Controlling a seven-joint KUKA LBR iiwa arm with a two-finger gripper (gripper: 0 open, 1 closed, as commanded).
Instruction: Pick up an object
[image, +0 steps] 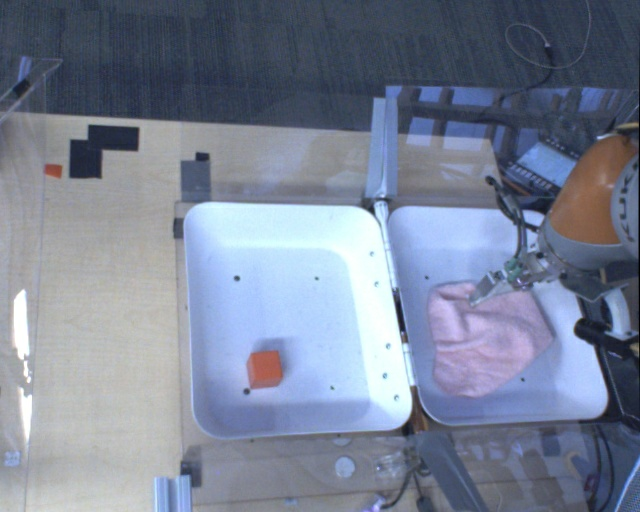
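**Claw at the cloth's upper edge, block far off to the left**

The claw (497, 283) sits in the right bin (440, 235), at the top edge of the pink cloth (487, 340). The cloth spreads down and to the left from the claw, its long axis slanting across the bin floor. Whether the claw is apart, together or pinching fabric cannot be told from here. The orange block (265, 369) lies in the left bin (290, 250), well apart from the claw, so the cloth is the likelier target.

the arm (600, 200) is cut off at the right edge.
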